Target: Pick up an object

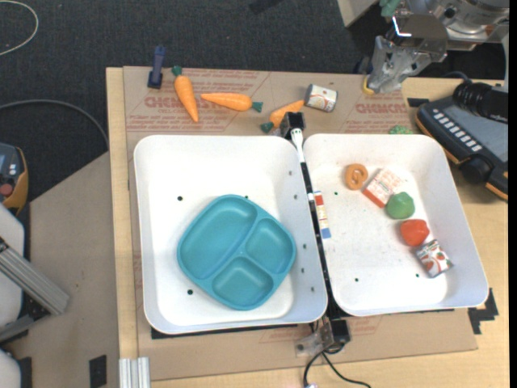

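The gripper [380, 78] is hanging at the far right corner of the bench, above the cardboard just beyond the back rim of the right bin [460, 277]. From this slanted view I cannot tell how it is set for grasping; nothing is showing beneath it, so it is most likely carrying nothing.

Judging by that, the task is sitting at its opening step: the arm is poised outside the bins, with no object chosen and no descent begun.

The nearest candidates are lying in the right bin. An orange ring-shaped piece [355, 175] is resting toward the back, just beside a small red-and-white carton [383, 186]. A green ball-like toy [400, 206] is touching that carton's near end, a red rounded toy [414, 232] is lying just in front of it, and a second small printed carton [434, 258] is sitting beside the red one.

The left bin [153, 217] is bearing a teal divided plate [236, 250]. Behind the bins, on the cardboard, two toy carrots [186, 96] [229, 101], a third carrot piece [283, 115] and a small can [321, 98] are lying loose.

The next move is calling for a swing forward over the right bin and a straight drop on one item. The orange ring is looking like the easiest target; the crowded ones risk a nudge.
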Robot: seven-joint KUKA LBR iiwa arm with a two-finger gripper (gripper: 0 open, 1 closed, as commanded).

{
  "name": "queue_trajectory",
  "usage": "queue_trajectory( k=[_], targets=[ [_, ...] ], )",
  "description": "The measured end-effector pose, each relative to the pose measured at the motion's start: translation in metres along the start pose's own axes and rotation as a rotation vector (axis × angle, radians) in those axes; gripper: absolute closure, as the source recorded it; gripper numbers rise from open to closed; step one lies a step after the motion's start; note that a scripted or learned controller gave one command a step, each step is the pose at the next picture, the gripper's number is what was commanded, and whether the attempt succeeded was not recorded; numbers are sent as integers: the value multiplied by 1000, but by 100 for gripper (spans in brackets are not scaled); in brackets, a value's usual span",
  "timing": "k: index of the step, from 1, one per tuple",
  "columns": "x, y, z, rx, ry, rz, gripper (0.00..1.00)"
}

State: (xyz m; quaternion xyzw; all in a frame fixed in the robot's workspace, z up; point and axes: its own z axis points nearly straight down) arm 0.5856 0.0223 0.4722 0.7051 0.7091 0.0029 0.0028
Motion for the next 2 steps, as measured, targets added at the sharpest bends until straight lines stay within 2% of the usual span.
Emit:
queue_trajectory(
  k=[1,2],
  targets=[
    [6,69,-60,-2,-1,3,100],
    [-34,79,85,24,-1,11,100]
  ],
)
